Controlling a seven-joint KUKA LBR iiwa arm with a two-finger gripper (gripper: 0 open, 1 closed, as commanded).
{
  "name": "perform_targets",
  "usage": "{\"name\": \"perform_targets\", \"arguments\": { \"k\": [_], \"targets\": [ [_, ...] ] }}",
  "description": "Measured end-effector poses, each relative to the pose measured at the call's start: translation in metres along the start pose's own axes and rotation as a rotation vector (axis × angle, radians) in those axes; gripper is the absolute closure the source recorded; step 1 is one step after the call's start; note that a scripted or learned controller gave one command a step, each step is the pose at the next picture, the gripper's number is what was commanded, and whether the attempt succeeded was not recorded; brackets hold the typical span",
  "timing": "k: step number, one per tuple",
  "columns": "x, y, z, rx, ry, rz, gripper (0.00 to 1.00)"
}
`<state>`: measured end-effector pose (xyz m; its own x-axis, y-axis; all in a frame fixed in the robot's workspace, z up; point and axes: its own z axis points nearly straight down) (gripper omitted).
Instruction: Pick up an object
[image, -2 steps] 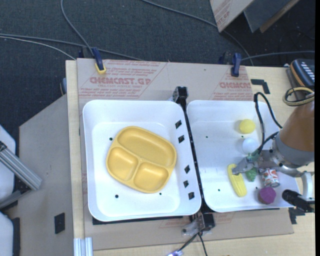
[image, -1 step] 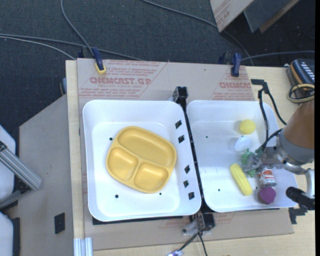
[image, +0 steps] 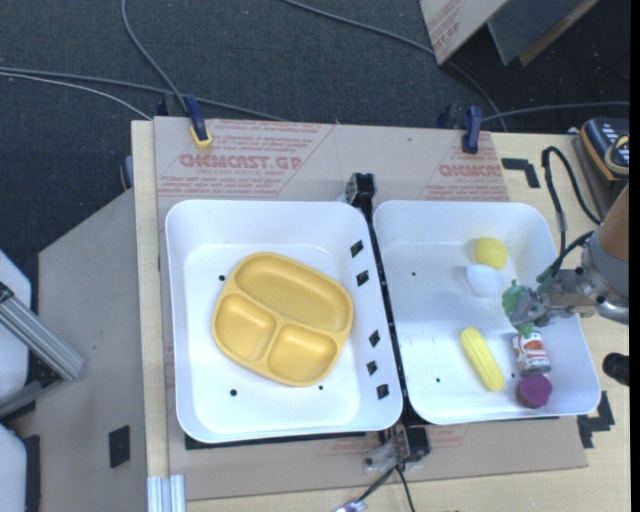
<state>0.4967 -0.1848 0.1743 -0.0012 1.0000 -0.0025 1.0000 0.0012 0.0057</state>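
The purple object (image: 534, 391) sits by the right bin's (image: 430, 300) five-o'clock rim. The gripper (image: 527, 305), grip state unclear, hovers at three o'clock; open floor lies toward nine.

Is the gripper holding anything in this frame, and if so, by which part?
It cannot be told. The gripper sits low in the right white bin, just above the small red-and-white can; nothing shows between its tips.
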Motion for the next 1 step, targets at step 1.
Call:
{"name": "perform_targets", "arguments": {
  "k": [1],
  "targets": [
    [-0.0005, 0.0019, -0.0541, -0.001, 0.0, 0.0, 1.0]
  ]
}}
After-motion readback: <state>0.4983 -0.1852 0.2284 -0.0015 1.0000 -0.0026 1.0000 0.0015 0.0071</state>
